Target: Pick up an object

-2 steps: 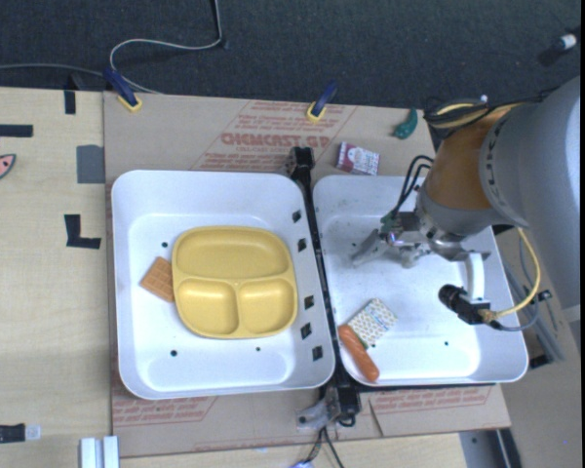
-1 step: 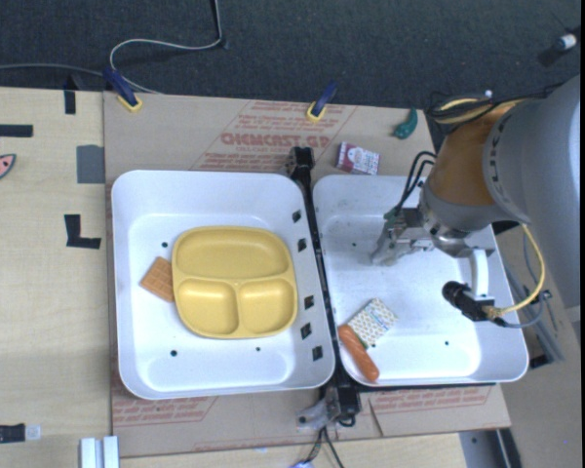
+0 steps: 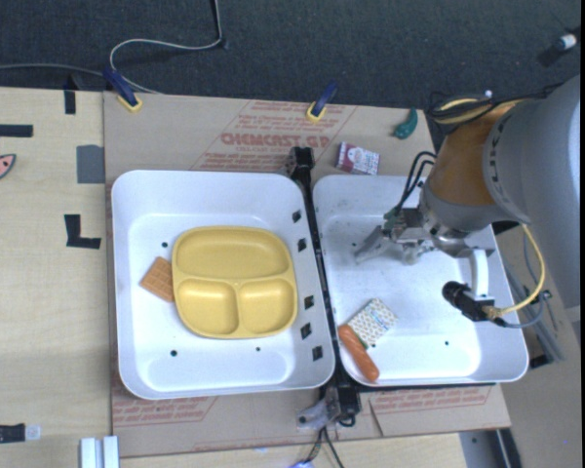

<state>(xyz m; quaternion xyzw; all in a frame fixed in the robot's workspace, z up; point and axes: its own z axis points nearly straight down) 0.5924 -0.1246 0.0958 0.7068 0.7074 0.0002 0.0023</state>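
At the near edge of the right bin (image 3: 512, 359), toward its 7 o'clock corner, lies an orange carrot-shaped piece (image 3: 359, 353). Its long axis runs from about 10 o'clock to 4 o'clock, the upper end close to the divider between the bins and the lower end pointing at the bin's near wall. Touching it just above, at its 1 o'clock side, sits a small patterned packet (image 3: 372, 321), a squarish pad turned like a diamond, with one corner toward 12 o'clock.

In the left bin (image 3: 136, 354), a yellow divided plate (image 3: 236, 281) lies flat in the middle, its two small compartments on the near side and the one wide compartment on the far side. A tan cracker-like square (image 3: 157, 280) pokes out from under the plate's 9 o'clock edge.

Farther back in the right bin, the gripper (image 3: 369, 246) is low over bare white floor, well apart from the carrot and packet, which lie at its 6 o'clock. Its fingers point toward 8 o'clock and look spread, with nothing between them. The grey arm (image 3: 526, 164) with its orange band (image 3: 458, 169) comes in from 3 o'clock.

Beyond the bins, on the cardboard covering the bench (image 3: 39, 291), a small red and white carton (image 3: 357, 158) lies at 12 o'clock of the right bin, its long axis roughly 9 to 3 o'clock.
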